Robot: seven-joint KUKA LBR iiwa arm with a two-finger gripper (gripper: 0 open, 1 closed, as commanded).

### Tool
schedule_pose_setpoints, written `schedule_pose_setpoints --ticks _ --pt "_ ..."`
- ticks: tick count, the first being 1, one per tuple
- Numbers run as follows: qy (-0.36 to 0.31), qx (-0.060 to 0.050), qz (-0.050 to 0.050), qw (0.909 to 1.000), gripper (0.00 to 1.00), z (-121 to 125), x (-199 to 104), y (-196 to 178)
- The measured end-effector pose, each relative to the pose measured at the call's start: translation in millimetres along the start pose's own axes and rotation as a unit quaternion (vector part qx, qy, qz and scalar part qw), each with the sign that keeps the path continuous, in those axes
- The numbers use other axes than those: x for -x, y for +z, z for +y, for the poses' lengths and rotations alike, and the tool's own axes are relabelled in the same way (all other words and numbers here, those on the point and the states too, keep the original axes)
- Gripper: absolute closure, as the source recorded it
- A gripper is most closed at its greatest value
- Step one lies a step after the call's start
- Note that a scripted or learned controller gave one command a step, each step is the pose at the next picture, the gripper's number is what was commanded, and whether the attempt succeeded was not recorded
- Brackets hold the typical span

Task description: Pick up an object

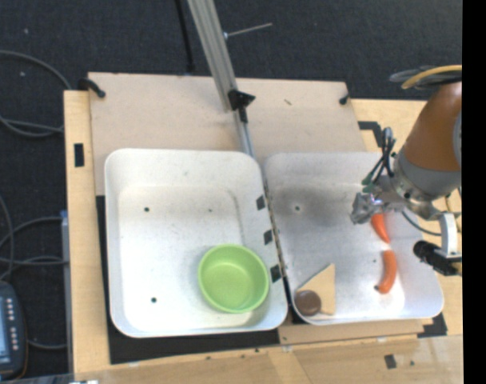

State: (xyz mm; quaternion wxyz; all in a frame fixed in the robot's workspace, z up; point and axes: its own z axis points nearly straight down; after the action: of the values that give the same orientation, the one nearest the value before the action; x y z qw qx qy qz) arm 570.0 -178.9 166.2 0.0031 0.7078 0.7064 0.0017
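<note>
**Gripper low over the right bin's far side**

You see two white bins side by side. The left bin (147,206) has wide bare floor, with a green bowl (233,278) near its front right corner. The right bin (315,182) keeps open room at its centre. The gripper (365,208) sits just beside an orange piece (380,227); you cannot tell its grip. Another orange piece (387,271) lies nearer the right rim. A tan wedge (323,286) and brown disc (308,302) hug the front edge.
</note>
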Motion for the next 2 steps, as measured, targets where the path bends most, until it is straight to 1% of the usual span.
schedule_pose_setpoints --ticks 1,2 --pt "-0.002 0.0 0.0 1.0 1.0 1 4 -44" --pt "-0.003 -0.001 0.0 1.0 1.0 2 6 -70"
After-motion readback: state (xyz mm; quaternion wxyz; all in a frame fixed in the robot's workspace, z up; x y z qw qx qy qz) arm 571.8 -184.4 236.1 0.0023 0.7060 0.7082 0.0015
